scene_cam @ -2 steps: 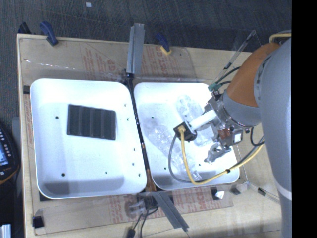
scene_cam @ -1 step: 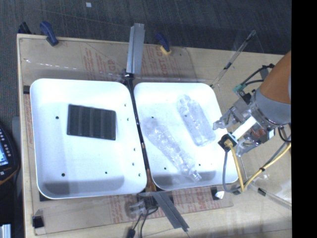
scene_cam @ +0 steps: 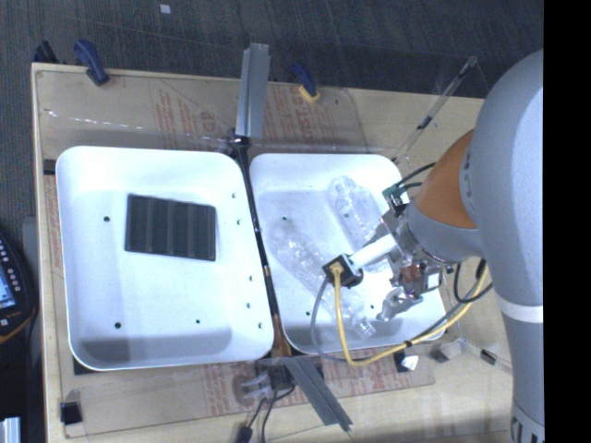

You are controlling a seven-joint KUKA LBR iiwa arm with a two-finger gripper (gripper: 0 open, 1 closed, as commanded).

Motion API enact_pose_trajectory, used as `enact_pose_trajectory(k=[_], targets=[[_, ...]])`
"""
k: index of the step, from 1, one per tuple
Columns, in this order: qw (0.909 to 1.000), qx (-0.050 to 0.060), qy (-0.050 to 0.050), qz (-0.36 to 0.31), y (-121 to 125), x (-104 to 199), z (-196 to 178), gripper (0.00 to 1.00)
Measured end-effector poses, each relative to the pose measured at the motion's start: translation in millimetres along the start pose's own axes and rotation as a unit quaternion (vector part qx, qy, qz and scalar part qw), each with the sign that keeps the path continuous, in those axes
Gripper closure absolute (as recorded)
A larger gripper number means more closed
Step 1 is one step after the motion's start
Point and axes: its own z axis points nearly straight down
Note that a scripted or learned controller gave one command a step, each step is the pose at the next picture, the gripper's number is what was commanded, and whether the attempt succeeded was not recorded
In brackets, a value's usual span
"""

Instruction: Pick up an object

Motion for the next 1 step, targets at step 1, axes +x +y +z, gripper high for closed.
enact_pose_trajectory(k=[1], targets=[[1.0000, 0.001, 0.000, -0.003, 0.3, 0.8, -9.5, 1.00]])
